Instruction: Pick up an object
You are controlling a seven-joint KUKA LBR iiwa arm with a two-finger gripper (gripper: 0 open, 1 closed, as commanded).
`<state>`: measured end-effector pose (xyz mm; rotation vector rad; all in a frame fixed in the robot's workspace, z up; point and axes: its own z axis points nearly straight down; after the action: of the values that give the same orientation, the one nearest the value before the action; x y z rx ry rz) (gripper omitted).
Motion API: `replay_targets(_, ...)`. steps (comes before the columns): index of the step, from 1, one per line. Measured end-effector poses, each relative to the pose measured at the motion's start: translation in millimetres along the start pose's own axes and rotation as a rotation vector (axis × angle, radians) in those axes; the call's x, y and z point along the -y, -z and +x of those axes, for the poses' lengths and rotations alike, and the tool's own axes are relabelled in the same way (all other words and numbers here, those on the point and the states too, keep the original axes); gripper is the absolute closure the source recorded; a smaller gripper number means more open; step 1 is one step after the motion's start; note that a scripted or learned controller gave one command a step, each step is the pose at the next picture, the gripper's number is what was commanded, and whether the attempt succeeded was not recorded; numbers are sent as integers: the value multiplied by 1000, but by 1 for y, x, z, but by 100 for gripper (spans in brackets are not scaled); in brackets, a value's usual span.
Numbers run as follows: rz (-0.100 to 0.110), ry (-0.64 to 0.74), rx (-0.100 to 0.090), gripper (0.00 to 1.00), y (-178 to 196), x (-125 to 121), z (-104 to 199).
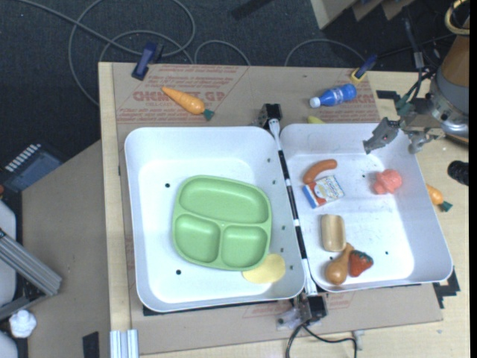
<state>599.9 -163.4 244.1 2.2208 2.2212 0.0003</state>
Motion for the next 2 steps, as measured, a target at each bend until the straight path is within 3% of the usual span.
replay_targets(1, 3, -2, 0, 0, -67, 92, -10)
replay_targets(2, -3, 1, -1, 0, -157, 44, 57)
